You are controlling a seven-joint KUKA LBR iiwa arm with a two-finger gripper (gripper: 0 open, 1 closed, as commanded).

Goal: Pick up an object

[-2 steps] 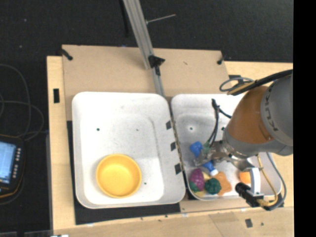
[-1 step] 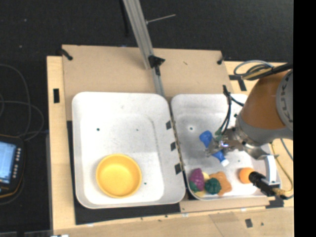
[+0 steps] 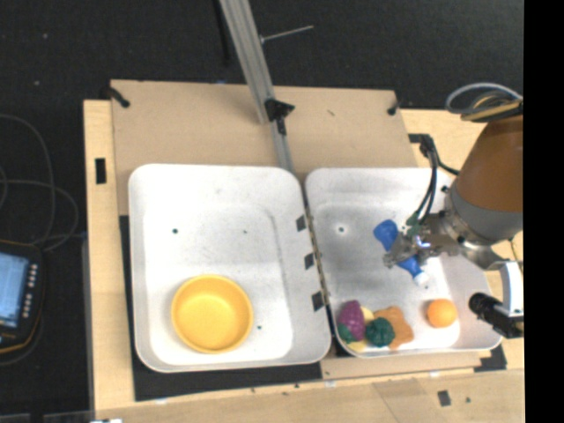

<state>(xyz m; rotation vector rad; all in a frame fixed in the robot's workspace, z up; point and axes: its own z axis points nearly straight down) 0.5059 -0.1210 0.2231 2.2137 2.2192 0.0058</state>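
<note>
In the right bin a blue object lies near the middle, with a second blue piece tipped in white just right and below it. My gripper hangs over these blue pieces, its dark fingers pointing left. Along the bin's front wall sit a purple object, a green object, an orange-brown object and an orange ball. A yellow bowl rests in the left bin, at its front.
A grey metal pole slants down from the top to the gap between the bins. Clips line the divider. The arm's orange band fills the right side. A dark device sits off the bench at left.
</note>
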